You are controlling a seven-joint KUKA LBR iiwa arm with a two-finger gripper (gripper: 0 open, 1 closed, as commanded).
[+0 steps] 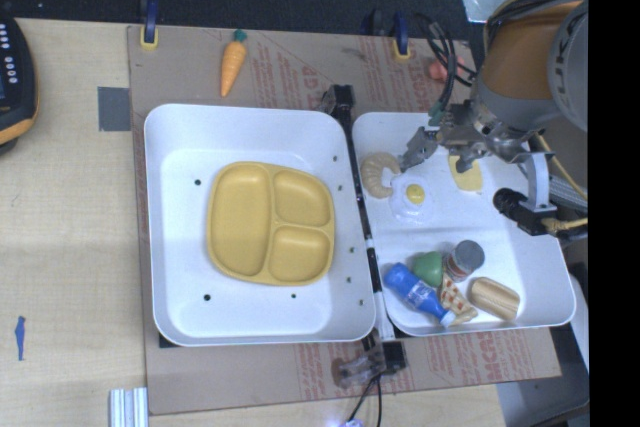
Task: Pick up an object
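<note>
Grey two-finger gripper (432, 147) hovers over our right white bin (540, 315), grasp state unclear, fried-egg toy (413, 196) at its seven o'clock.

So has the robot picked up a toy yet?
Not yet. The hand hangs over the top of the right bin, with nothing seen in it. The fried egg, blue bottle, can and bread roll lie in the bin. Grabbing and lifting are left.
</note>
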